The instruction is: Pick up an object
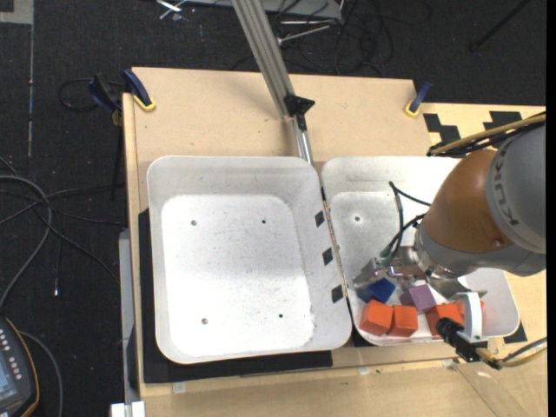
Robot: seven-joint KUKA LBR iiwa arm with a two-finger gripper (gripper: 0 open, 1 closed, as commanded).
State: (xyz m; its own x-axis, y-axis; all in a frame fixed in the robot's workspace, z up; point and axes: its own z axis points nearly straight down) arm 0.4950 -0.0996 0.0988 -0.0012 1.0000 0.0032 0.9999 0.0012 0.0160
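Blocks cluster at the right bin's [347, 181] near edge: two orange cubes [389, 319], a blue block [380, 290], a purple block [420, 298]. Gripper [393, 266] hangs just above the blue one; can't tell its opening. Best bet: drop straight down, centre on one block, avoid neighbours.

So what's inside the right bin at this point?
In the right bin, near its front edge: two orange blocks, a blue block, a purple block and a red-orange piece. The arm covers the bin's right part, so anything beneath can't be seen.
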